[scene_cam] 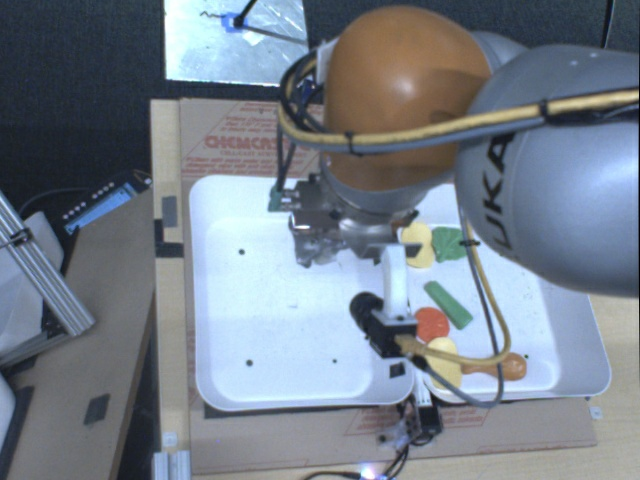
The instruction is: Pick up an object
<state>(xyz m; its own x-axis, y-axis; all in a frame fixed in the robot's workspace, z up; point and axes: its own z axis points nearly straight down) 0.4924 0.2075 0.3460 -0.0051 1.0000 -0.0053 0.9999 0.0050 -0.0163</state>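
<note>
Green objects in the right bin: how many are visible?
2. One green piece lies beside a yellow object; one green bar lies just behind a red object, nearer the camera. The arm covers part of this bin, so others may be hidden.

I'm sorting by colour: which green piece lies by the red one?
The long green bar, aslant beside the red piece; the other green piece sits farther back, by a yellow piece.

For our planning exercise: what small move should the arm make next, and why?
Probably shift the gripper toward the right bin: it hangs over the left bin, while the green stick and red piece lie in the right one.
</note>
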